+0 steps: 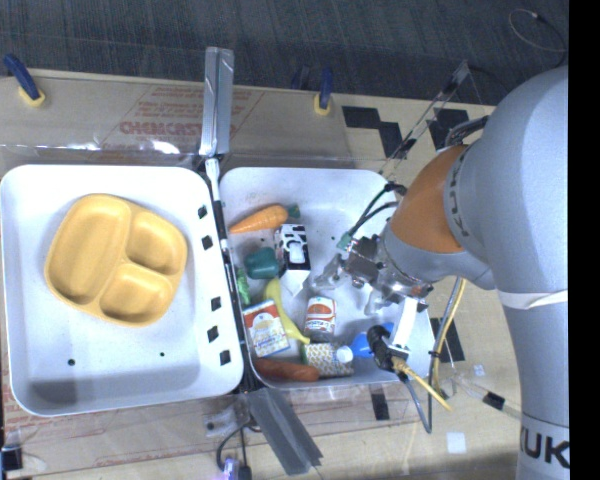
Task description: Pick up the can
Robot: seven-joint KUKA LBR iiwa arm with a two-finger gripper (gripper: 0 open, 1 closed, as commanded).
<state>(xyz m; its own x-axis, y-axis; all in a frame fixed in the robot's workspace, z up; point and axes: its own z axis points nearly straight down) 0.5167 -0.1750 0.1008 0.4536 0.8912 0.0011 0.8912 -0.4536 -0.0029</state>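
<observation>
The can (320, 317), small with a red and white label, stands upright in the lower middle of the right bin (325, 183). My gripper (348, 280) hangs low over the bin, just above and to the right of the can. It looks open, and nothing shows between its fingers. One finger (323, 284) sits close over the can's top; I cannot tell whether it touches.
Around the can lie a banana (280, 306), a small carton (266, 329), a sausage (288, 371), a blue-capped bottle (359, 352), a teal item (262, 263), a black and white box (295, 245) and a carrot (259, 218). The left bin (40, 368) holds a yellow divided plate (116, 258).
</observation>
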